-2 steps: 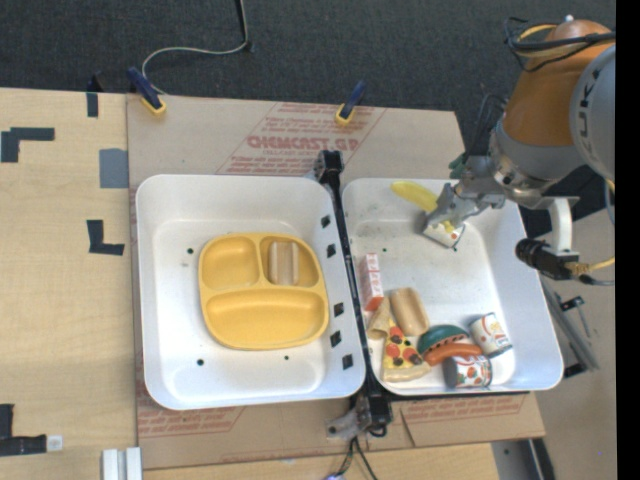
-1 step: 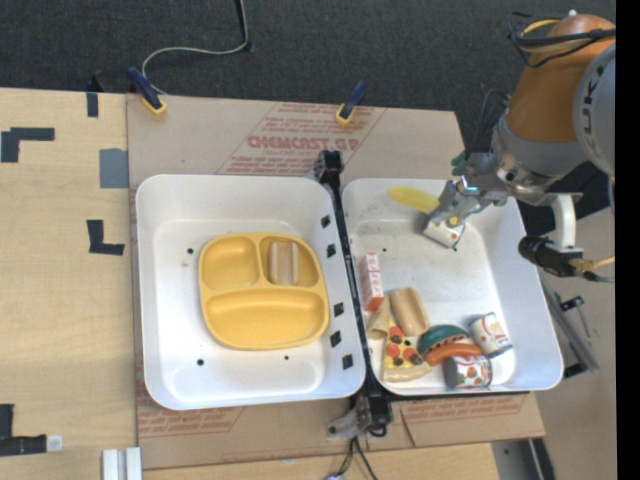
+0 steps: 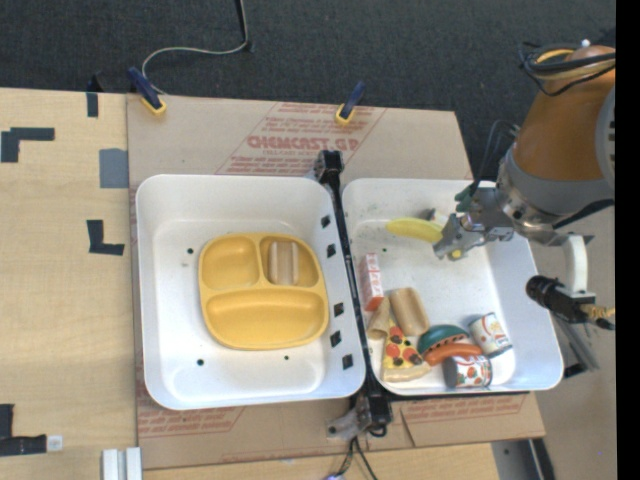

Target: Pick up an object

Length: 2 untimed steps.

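A: We read this as the approach step. Our gripper (image 3: 452,245) hangs low in the right white plastic bin (image 3: 520,268), near its far edge, just beside the yellow, curved, smooth plastic banana (image 3: 414,230).

B: Does it hold the banana?

A: We cannot tell. The banana's right tip meets the dark finger ends, but we see no fruit between them, and whether they are parted or closed is too small to read.

B: So the next move?

A: In our judgement, settle the tips across the banana's narrow body, close, then lift straight up. Its glossy, rounded skin may slip.

B: What else lies there?

A: Along the near edge sit a tan, cylindrical toy bread roll (image 3: 407,310), a flat pizza slice (image 3: 401,356) and two small printed cans (image 3: 478,353). In the left white bin (image 3: 160,268), a yellow, three-compartment plastic tray (image 3: 262,318) holds a small brownish piece (image 3: 284,261) in its far right compartment.
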Available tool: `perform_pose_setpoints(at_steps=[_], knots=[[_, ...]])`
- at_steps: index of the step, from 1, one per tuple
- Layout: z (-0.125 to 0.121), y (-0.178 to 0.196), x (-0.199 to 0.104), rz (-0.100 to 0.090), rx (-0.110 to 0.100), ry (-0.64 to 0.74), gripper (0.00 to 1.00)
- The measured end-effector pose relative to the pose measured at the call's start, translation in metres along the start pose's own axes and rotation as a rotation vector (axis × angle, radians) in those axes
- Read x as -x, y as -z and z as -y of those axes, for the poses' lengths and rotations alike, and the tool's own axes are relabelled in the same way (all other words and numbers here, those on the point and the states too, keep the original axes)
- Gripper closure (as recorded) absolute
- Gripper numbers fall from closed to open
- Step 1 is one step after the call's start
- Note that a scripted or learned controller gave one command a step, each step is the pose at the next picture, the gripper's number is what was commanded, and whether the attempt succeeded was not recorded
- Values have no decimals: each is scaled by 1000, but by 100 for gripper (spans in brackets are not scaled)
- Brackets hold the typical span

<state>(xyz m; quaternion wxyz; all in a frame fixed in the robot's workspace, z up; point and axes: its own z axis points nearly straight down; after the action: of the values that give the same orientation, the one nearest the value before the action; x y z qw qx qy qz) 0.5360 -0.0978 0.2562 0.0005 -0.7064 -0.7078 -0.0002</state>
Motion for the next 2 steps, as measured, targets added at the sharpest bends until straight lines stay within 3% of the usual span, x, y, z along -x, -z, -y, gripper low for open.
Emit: perform_pose_setpoints(at_steps=[1, 2], knots=[[0, 9, -1, -1, -1, 2, 100], [52, 9, -46, 0, -1, 0, 100]])
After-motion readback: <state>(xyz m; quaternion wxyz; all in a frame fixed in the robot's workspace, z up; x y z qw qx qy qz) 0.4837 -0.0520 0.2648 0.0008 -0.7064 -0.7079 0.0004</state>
